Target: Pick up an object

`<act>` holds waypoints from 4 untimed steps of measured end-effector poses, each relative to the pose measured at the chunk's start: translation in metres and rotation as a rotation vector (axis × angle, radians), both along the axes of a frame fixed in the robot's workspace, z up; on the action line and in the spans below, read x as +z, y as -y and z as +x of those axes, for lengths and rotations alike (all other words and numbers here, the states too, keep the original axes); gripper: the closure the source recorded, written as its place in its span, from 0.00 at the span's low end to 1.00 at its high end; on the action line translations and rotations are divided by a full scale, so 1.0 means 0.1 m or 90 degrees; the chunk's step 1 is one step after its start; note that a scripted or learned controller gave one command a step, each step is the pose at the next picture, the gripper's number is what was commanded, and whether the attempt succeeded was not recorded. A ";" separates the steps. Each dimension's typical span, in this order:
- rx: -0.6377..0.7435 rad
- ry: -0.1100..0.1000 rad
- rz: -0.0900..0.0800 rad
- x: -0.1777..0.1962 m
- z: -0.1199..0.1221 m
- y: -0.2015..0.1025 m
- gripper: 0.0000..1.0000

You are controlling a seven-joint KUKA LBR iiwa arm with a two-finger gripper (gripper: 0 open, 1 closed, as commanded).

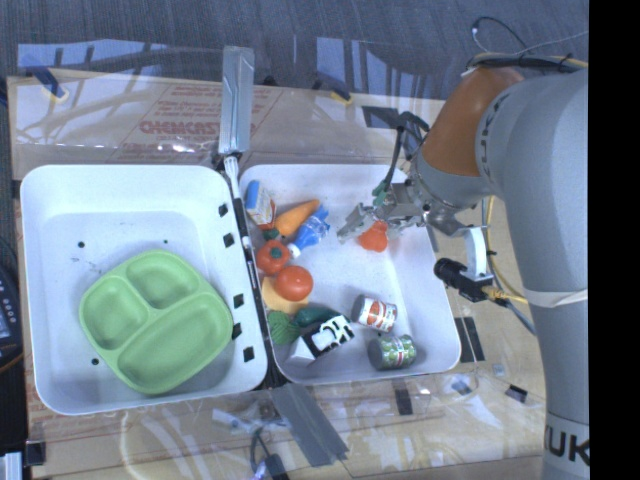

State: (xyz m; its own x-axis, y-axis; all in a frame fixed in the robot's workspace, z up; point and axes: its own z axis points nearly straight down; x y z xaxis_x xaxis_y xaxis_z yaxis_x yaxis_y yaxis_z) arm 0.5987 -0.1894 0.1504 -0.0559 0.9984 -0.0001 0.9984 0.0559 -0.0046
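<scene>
Near edge of right bin [440, 363]: two small cans [385, 333], black-and-white toy [327, 336].

Mid-bin: tomatoes [285, 271], carrot [298, 216], blue bottle [310, 231], crowded against divider.

Left bin [40, 268]: green divided plate [155, 320].

Farther back: gripper [372, 218] over small orange-red object [374, 236], which lies apart from pile (likely target). Spread or pinching? Cannot tell.

Risk: object small and rounded, could squirt sideways if fingers land off-centre.

Hard to make out: object's top under gripper, contact between them, object's identity.
</scene>
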 end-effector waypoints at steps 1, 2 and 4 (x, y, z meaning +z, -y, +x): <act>0.112 0.003 -0.001 0.46 0.01 -0.22 0.00; 0.169 0.001 0.001 -0.59 0.20 -0.81 0.00; 0.199 0.004 0.001 0.41 0.42 -1.39 1.00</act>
